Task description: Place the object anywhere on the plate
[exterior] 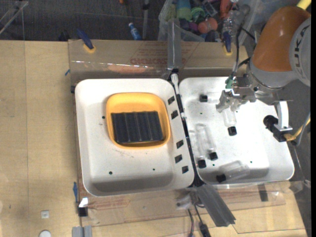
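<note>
Gripper (pixel 229 105) over right bin (pixel 256 167), above a clear object (pixel 205 137) lying on the bin floor; finger state cannot be told. Plate (pixel 136 102), yellow, in left bin (pixel 94 132), carries a dark ridged block (pixel 137 126). Judged step: pick. Next: descend, grasp, carry across to the plate.

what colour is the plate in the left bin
Yellow-orange plate, with a dark ribbed object lying on it; camera view.

The arm (pixel 289 43) is light grey with a broad, rounded orange band above the wrist. Dark letters, cut off by the frame edge, mark the grey shell beside the band. Black cables run down its near side to the hand (pixel 229 102), a small grey-and-clear assembly with a green spot on top.
</note>
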Robot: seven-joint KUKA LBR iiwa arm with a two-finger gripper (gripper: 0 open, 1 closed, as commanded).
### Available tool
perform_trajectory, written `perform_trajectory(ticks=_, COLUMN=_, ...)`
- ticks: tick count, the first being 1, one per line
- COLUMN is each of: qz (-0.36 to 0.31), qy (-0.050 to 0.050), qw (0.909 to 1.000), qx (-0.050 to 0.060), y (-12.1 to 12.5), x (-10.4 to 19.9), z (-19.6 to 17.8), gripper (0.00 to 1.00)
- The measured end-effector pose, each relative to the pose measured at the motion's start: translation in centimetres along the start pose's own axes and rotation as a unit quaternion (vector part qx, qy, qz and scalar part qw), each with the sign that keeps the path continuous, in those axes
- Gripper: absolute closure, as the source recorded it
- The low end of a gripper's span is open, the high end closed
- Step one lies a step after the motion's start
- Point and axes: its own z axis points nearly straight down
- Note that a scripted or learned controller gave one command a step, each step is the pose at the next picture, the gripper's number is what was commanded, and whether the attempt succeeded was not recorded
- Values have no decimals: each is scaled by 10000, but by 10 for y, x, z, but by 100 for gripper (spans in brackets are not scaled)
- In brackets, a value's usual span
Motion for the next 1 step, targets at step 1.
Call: perform_trajectory(ticks=1, qz=-291, qy=-11, qw=9996, qx=4, y=64, x=7, z=25, gripper=100)
